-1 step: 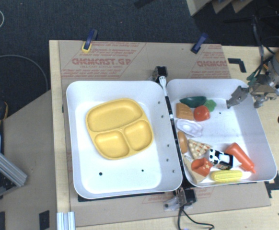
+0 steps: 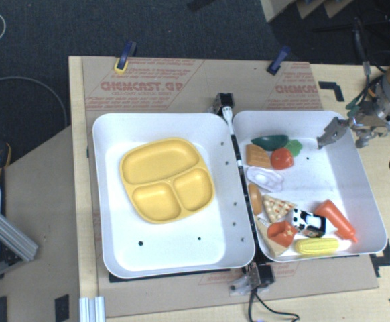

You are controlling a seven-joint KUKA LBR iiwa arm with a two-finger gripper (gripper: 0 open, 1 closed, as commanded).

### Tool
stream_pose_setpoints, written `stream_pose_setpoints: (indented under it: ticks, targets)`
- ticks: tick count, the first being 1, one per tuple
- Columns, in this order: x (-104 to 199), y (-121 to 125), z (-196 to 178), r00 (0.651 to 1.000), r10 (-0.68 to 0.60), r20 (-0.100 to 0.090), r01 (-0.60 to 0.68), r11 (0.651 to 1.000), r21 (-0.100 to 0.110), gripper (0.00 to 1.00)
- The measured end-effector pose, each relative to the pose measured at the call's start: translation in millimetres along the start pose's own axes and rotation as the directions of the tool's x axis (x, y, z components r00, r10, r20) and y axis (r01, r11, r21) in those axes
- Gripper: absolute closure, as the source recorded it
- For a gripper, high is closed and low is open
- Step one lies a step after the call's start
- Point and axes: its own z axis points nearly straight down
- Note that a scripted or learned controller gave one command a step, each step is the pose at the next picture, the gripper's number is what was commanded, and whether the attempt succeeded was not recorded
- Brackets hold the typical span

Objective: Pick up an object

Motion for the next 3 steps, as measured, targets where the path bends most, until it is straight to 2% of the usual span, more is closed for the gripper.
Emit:
stream_pose_setpoints:
  ticks: [1, 2, 3]
  targets:
    - [-2, -3, 63, 1.000, 0.001, -0.003, -0.001, 1.000, 0.007, 0.00]
    - [-5, -7, 108, 1.000, 0.001, -0.002, -0.001, 1.000, 0.007, 0.00]
    - [-5, -8, 136, 1.000, 0.000, -0.002, 0.000, 1.000, 0.005, 0.00]
